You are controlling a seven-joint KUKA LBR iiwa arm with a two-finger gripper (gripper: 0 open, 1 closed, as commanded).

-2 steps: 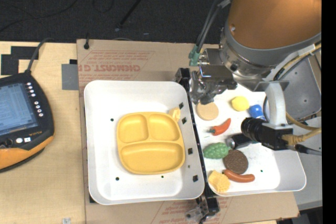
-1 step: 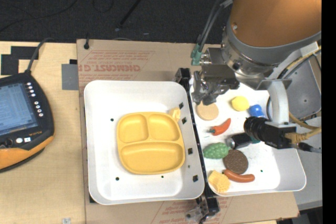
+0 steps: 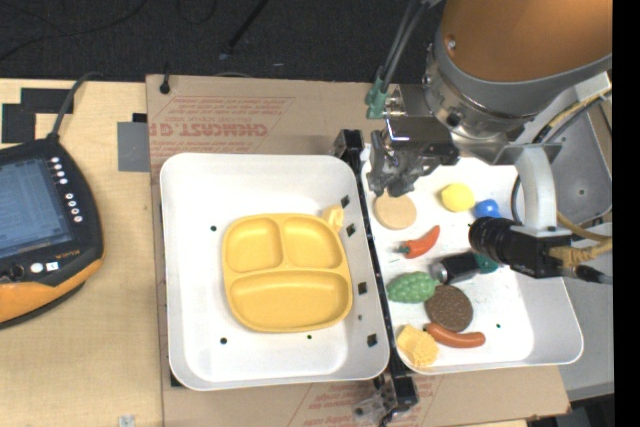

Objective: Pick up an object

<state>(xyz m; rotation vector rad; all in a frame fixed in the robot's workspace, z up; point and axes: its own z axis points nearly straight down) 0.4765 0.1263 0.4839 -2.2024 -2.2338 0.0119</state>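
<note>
While the gripper (image 3: pixel 397 177) hangs at the right bin's (image 3: pixel 545 340) upper left, grip unreadable, a flat tan round cookie (image 3: pixel 395 212) lies just below it. Perhaps eight food toys lie there; one yellow divided tray (image 3: pixel 286 272) fills the left bin (image 3: pixel 190 265).

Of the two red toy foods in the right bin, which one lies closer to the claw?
The red chili pepper, just below the tan round cookie. The red sausage lies far lower, near the bin's front edge.
</note>
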